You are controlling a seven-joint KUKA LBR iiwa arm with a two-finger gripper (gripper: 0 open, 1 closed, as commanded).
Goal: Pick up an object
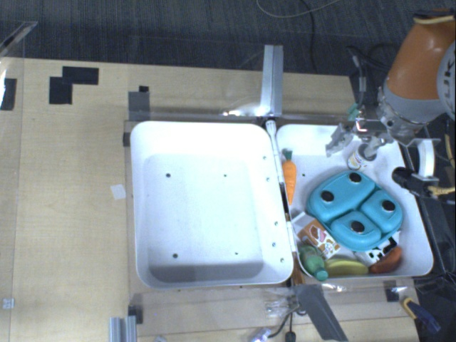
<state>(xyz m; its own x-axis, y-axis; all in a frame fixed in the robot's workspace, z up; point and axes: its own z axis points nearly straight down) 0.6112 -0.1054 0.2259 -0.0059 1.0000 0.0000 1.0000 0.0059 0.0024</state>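
My gripper (355,147) hangs over the back part of the right bin (425,256), just behind a large blue lidded container (354,209). Its two grey fingers (336,142) stand apart, so it is open, with nothing gripped between them. A small pale round object (354,163) lies just below the fingertips, at the container's far edge. A carrot (289,177) lies along the bin's left wall. At the front are a small printed box (318,238), a green item (312,261), a yellow banana (347,266) and a red item (387,260).
The left bin (203,205) sits beside the right one, separated by a metal divider (273,84). The arm's orange band (420,52) rises at the upper right. Cables (299,9) run across the dark floor behind the bench.
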